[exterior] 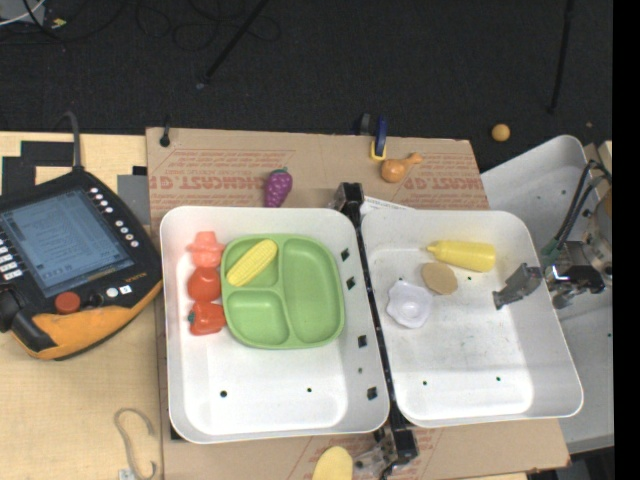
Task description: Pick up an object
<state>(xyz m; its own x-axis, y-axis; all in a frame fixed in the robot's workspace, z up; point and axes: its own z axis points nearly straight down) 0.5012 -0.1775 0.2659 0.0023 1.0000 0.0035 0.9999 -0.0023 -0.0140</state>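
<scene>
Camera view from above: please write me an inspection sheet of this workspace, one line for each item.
Surface: two white bins on cardboard.
Job's things: yellow bottle, tan piece, white cup in right bin.
Clutter: green tray with corn, red toys in left bin; purple grapes on cardboard.
Grippers: gripper over right bin's right side, holding nothing.
Cables: black cables on dark floor.
Surroundings: teach pendant at left.
</scene>
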